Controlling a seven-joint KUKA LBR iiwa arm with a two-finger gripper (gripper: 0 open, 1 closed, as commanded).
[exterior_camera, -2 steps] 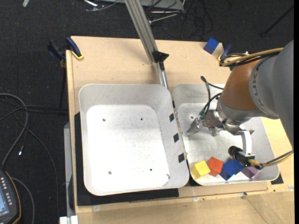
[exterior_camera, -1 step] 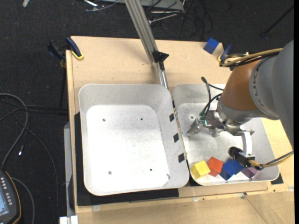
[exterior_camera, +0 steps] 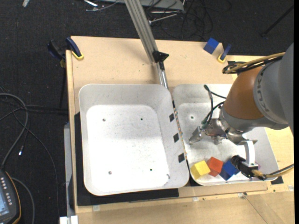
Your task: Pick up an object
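Three small blocks lie close together near the front edge of the right bin (exterior_camera: pixel 187 97): a yellow block (exterior_camera: pixel 200 169), a red block (exterior_camera: pixel 215 165) and a blue block (exterior_camera: pixel 229 170). The arm comes in from the right, its orange band over the bin. My gripper (exterior_camera: pixel 198 134) hangs low over the bin's middle, pointing left, behind the blocks and apart from them. I see nothing held in it.
The left bin (exterior_camera: pixel 86 101) lies beside the right one, with dark clips along the shared wall. A slanted metal pole (exterior_camera: pixel 142 24) ends at the bins' back junction. Another blue block (exterior_camera: pixel 211 45) and clamps sit on the bench's back edge. Cables trail off the wrist.
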